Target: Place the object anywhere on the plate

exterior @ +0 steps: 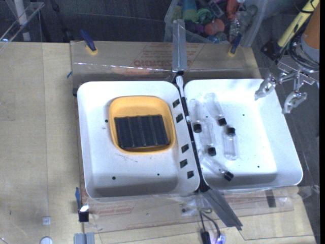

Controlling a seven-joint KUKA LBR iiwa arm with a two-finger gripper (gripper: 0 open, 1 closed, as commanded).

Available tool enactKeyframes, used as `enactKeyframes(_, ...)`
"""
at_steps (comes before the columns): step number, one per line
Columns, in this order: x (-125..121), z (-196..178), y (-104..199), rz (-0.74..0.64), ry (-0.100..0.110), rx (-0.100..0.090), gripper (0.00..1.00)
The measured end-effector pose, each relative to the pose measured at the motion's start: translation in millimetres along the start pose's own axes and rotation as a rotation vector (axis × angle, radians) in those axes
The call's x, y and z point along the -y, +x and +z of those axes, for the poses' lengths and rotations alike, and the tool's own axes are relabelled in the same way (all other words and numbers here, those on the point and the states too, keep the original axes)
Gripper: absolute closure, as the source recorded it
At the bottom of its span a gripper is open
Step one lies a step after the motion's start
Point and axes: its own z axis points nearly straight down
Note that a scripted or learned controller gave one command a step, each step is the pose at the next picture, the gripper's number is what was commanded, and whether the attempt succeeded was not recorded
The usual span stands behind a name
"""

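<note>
Clear vials (229,142) with black caps, scattered in right bin (264,161), hard to separate from white floor. Tool (280,93) at far right rim, fingers spread, holding nothing. Yellow plate (114,111) in left bin (94,151).

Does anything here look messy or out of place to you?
Slightly. Several clear plastic bottles with black caps lie toppled at different angles in the right white bin, none upright. The yellow plate in the left bin carries a black ridged block, sitting straight.

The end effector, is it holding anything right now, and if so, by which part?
Nothing is held. The end effector hangs open over the right bin's far right corner, with nothing between its fingers. The clear bottles lie in that bin, apart from it.
</note>
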Motion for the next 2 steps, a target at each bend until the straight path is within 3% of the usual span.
enactKeyframes(1, 4, -106, 5, -0.247, 0.006, 0.002, 0.0)
enactKeyframes(2, 3, -55, 5, -0.537, -0.003, 0.0, 0.0)
